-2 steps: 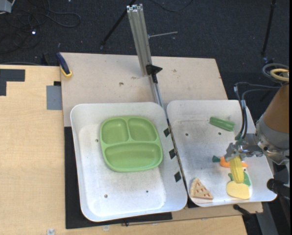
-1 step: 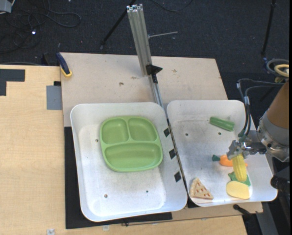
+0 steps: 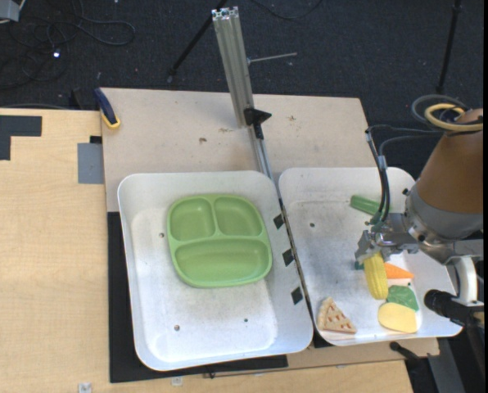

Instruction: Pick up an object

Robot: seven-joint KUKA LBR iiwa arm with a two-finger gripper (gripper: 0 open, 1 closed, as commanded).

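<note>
Two fingers of the gripper point(image 3: 370, 250) point down into the right bin point(image 3: 326, 228), but you cannot tell from this slanted view whether they are spread or pressed together. Just under them you see a yellow corn cob point(image 3: 376, 277), its upper end touching or almost touching the fingertips; whether it sits between them is not clear. Beside the corn, toward the right, lies an orange carrot piece point(image 3: 399, 273), and below that a green and yellow piece point(image 3: 400, 309) near the bin's lower right corner. A tan wedge-shaped piece point(image 3: 336, 317) rests at the bin's lower edge, left of those. A green stick-like piece point(image 3: 363, 205) lies above the gripper, partly behind a cable. Further out, at centre left of the frame, you find the left bin point(image 3: 146, 318) holding a green divided plate point(image 3: 219, 241). The grey arm point(image 3: 450, 195) enters from the right edge.
</note>
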